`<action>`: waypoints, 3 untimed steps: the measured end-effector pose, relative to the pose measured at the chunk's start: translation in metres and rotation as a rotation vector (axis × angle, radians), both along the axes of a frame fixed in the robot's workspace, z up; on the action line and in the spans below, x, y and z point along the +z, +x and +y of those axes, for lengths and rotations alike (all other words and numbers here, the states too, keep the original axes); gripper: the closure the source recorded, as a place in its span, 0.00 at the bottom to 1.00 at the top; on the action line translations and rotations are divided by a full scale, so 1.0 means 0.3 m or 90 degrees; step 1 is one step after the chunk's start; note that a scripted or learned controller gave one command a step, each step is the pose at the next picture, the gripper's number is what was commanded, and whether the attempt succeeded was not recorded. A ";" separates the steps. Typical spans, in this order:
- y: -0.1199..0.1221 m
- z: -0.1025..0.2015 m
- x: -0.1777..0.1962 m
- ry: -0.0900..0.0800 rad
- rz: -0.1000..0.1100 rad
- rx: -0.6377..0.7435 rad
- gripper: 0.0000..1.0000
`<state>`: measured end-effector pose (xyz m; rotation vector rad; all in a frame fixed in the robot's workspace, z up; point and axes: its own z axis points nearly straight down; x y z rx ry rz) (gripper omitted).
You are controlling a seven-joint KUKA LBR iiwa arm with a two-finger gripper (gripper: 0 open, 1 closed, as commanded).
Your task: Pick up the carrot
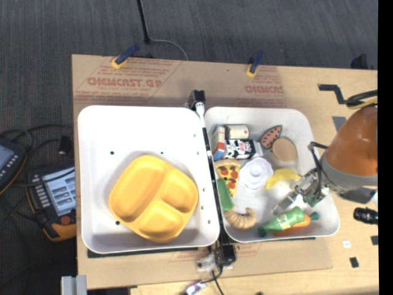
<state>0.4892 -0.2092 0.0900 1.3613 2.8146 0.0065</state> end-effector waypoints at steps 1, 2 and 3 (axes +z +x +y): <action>0.173 0.133 -0.003 0.002 0.002 -0.212 0.00; 0.183 0.339 0.195 0.003 0.009 -0.164 0.00; 0.116 0.545 0.314 0.003 0.010 -0.156 0.00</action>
